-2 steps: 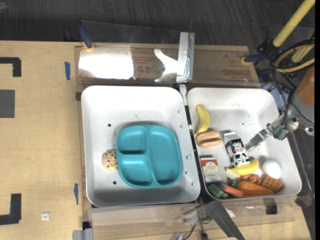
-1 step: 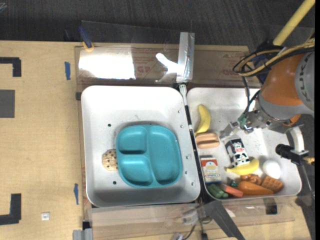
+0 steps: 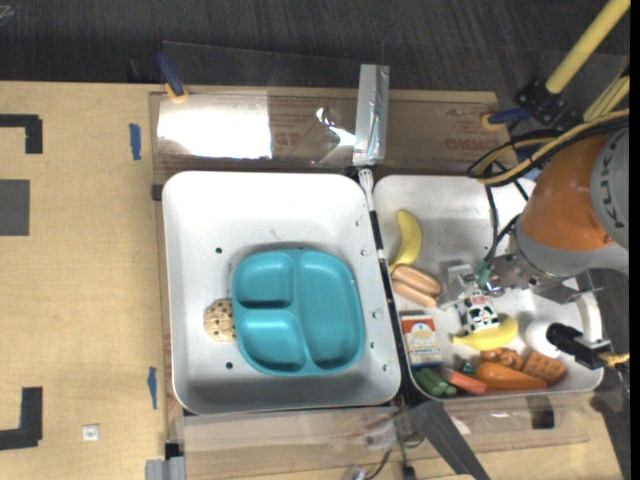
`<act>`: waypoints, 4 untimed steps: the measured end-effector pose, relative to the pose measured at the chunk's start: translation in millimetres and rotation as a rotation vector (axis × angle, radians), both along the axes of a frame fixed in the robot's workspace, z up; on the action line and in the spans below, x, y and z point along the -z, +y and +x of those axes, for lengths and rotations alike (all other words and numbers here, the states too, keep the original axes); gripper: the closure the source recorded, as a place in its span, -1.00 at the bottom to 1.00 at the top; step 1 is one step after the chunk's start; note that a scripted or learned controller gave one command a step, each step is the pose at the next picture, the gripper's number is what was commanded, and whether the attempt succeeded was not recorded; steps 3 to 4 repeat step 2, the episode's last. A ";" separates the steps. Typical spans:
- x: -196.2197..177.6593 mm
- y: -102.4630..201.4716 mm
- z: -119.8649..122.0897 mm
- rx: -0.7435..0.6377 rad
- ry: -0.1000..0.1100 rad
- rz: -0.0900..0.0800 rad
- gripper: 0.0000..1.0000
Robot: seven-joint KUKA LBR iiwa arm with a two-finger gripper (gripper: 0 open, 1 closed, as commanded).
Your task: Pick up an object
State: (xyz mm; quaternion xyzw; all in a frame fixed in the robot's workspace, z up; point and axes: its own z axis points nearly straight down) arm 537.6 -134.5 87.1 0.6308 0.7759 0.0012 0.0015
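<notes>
Yellow banana (image 3: 489,334) lies in the right bin (image 3: 440,193), just below the gripper (image 3: 474,296); we cannot tell how its fingers stand. A black-and-white cow-patterned piece (image 3: 481,316) sits between them. Left of the gripper we note a hot dog (image 3: 416,285) and a second banana (image 3: 406,238); carrots (image 3: 512,374) lie lower right. Further left, a teal divided plate (image 3: 297,310) and cookie (image 3: 219,319) occupy the left bin (image 3: 200,208).

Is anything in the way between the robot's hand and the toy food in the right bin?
Nothing visible blocks it. The gripper is already down among the toys in the right bin, right by the cow-spotted toy and hot dog. The toys are crowded together, so neighbours like the banana might get bumped.
</notes>
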 end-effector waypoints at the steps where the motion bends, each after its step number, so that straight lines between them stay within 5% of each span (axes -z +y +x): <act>1: -10.6 0.0 0.4 0.000 -0.002 -0.001 1.00; 2: -97.8 71.6 45.7 0.178 0.004 0.001 1.00; 4: -97.8 71.6 45.7 0.178 0.004 0.001 1.00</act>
